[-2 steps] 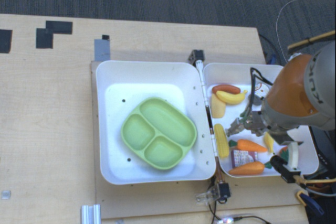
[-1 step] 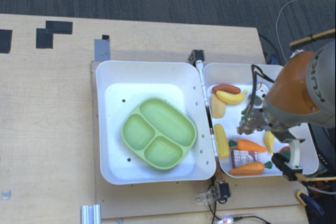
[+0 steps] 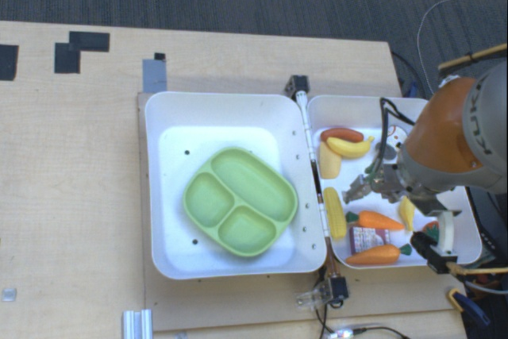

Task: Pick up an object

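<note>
The carrot point(image 3: 381, 220) lies in the right bin point(image 3: 473, 250), long axis running from ten o'clock to four o'clock, stalk end toward the corn cob point(image 3: 334, 213). It sits just beside my gripper point(image 3: 361, 188), at about five o'clock from it. Whether my gripper is released or clenched I cannot tell; nothing is visibly grasped.

Green plate point(image 3: 240, 202), white bins point(image 3: 222, 111), yellow banana point(image 3: 350, 146), orange carrot point(image 3: 379, 220)

Grey arm point(image 3: 484, 131), orange band, black cable
</note>
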`<state>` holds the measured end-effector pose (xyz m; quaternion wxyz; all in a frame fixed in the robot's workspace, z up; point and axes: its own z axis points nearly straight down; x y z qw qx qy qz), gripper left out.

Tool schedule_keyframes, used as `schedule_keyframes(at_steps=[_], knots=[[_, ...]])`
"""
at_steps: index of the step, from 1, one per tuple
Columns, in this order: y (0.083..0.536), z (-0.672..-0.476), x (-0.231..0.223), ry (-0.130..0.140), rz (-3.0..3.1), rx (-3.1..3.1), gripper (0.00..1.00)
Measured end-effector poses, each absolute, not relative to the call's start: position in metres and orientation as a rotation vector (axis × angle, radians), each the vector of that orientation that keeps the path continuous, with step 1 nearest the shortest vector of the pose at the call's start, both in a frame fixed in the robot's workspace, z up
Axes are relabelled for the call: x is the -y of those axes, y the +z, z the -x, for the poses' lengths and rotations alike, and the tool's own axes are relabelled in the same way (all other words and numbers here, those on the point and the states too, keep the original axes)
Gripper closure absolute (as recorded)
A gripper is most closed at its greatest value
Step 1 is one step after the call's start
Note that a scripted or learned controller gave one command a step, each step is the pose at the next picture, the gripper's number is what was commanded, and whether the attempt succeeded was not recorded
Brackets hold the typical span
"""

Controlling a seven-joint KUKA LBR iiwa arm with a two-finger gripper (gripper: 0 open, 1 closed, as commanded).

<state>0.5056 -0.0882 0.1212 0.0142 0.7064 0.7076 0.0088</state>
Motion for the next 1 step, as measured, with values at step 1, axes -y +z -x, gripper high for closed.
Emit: schedule_keyframes(at_steps=[1], knots=[[0.0901, -0.5073, 0.0919, 0.004, -2.214, -2.198, 0.0]])
